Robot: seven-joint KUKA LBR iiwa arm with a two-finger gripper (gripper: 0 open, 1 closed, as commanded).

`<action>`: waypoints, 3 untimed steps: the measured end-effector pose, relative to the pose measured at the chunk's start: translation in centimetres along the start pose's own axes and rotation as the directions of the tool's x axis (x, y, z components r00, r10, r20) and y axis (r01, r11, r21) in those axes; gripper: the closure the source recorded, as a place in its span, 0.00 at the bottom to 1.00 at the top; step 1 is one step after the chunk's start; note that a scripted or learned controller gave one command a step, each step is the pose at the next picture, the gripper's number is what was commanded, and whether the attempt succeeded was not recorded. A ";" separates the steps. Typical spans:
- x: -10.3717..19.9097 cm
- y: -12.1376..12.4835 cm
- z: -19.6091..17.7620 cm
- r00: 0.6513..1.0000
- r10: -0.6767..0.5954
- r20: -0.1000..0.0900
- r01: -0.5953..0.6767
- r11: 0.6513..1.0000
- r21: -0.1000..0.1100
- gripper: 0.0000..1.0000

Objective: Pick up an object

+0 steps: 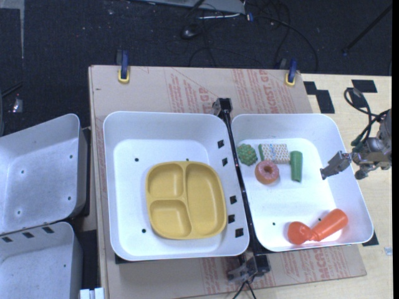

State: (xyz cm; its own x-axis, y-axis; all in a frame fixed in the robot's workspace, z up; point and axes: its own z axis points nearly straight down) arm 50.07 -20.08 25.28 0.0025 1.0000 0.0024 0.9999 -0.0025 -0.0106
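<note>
The right bin [324, 129] holds several small objects. A bumpy green piece [247, 154] lies next to a checkered block [274, 151], with a green cylinder [296, 166] beside them. A pink-orange ring [267, 172] rests just in front of these. An orange bottle [317, 227] lies on its side near the bin's front edge. My gripper [348, 169] hovers over the bin's right rim, open, nothing between its fingers. It is to the right of the green cylinder and apart from every object.
The left bin [124, 136] holds a yellow divided plate [186, 199]. A black divider [235, 179] runs between the two bins. Spare white bins [37, 167] sit off the bench to the left. Clamps [124, 73] mark the bench's back edge.
</note>
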 end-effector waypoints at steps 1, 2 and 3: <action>0.0 0.2 -0.5 1.000 -0.003 0.003 0.003 1.000 -0.010 0.00; -0.2 -0.6 5.4 1.000 0.000 0.001 0.000 1.000 -0.005 0.00; 0.0 -1.0 9.8 1.000 -0.001 0.001 0.001 1.000 -0.006 0.00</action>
State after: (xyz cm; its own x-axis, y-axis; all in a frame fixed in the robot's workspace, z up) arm 48.99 -20.05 15.49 0.0015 1.0000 0.0017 1.0000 -0.0015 -0.0046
